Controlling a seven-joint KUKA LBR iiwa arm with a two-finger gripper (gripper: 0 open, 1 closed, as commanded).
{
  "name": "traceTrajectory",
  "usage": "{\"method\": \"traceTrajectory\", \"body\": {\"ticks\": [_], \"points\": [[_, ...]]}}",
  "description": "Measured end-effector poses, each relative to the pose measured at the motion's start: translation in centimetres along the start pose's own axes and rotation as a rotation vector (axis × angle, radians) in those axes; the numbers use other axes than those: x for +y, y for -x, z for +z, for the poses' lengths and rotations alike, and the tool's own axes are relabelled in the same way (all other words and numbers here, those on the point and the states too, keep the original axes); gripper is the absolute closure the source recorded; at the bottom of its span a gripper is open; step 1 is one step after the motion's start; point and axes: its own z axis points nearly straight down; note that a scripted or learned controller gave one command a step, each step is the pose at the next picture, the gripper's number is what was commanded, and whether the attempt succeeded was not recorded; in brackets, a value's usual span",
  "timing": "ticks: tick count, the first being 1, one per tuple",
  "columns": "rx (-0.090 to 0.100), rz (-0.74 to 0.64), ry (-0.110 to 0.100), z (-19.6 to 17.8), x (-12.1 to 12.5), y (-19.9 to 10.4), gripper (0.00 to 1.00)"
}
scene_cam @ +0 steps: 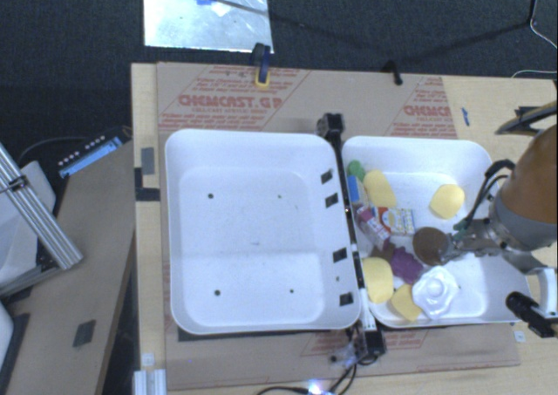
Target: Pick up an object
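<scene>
Brown round object (427, 245) in right bin (475, 153), near its middle, likely pick target since gripper (455, 243) sits right at its right edge. Touching or just beside — cannot tell. Gripper state: cannot tell, tip too small and blurred against the brown object. No object seen lifted; brown object appears resting on bin floor.

Around brown object: purple piece (403, 262) just left and below, touching or nearly. White crumpled object (434, 290) just below. Yellow piece (377, 278) further left-below, another yellow piece (404, 302) beside white one. Red-and-white packet (384, 221) up-left. Yellow oval (379, 186) above that, green-blue item (355, 173) by bin's left wall. Yellow round (446, 200) directly above brown object, apart from it.

Clutter packed toward lower left of right bin, so neighbours crowd the target on left side; approach from right makes sense, open floor there.

Arm (527, 201) reaching in from right of brown object. Left bin (253, 232) well left of brown object.
</scene>
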Motion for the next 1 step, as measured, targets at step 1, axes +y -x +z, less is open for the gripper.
{"method": "traceTrajectory", "body": {"ticks": [1], "points": [[0.003,-0.011,0.004,-6.05,2.16,-10.54,1.0]]}}
